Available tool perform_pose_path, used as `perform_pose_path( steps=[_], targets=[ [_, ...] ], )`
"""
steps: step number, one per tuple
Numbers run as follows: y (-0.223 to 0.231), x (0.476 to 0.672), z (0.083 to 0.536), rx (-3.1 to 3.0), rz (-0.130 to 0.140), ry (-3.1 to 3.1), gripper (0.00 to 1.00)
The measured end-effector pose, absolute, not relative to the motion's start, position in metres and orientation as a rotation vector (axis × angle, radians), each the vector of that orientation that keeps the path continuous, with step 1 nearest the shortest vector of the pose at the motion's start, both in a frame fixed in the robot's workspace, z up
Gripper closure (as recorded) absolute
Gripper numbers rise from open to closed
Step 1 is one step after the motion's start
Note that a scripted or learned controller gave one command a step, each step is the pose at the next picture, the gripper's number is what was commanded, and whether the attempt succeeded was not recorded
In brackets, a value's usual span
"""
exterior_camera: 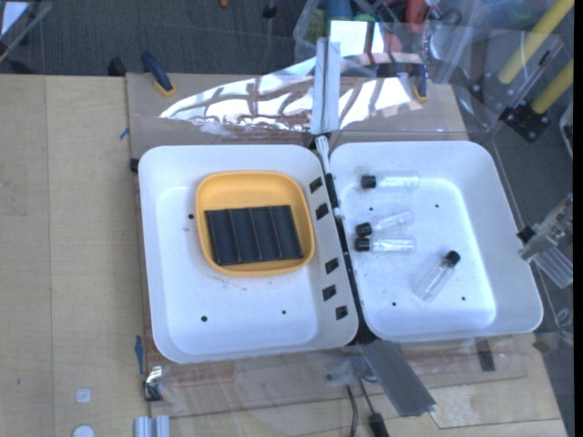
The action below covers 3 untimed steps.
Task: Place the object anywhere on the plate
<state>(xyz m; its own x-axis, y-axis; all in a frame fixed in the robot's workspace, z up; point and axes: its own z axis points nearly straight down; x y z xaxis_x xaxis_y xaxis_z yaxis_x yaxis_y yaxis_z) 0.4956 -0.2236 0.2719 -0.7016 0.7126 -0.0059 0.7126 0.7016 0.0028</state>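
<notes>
A yellow plate (215,192) sits in the left white bin (173,308), and a black ridged block (253,233) lies on it. In the right white bin (474,312) lie several clear vials with black caps: one near the back (392,182), two close together in the middle (386,242), and one tilted toward the front right (435,275). My gripper (552,246) is a grey metal shape at the right edge, just outside the right bin's rim and well apart from the vials.
A row of black clips (329,235) runs along the divider between the bins. Crumpled foil (273,103) lies behind the bins. A clear tub of coloured items (401,3) stands at the back right. Bare wooden bench (64,244) extends to the left.
</notes>
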Motion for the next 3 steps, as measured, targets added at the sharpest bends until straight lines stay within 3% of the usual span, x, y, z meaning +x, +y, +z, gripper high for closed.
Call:
perform_pose_path(
  steps=[1,3],
  targets=[
    [-0.223,0.513,0.264,0.886,0.0,3.007,1.0],
    [-0.223,0.531,0.268,0.031,-0.001,3.133,1.0]
  ],
)
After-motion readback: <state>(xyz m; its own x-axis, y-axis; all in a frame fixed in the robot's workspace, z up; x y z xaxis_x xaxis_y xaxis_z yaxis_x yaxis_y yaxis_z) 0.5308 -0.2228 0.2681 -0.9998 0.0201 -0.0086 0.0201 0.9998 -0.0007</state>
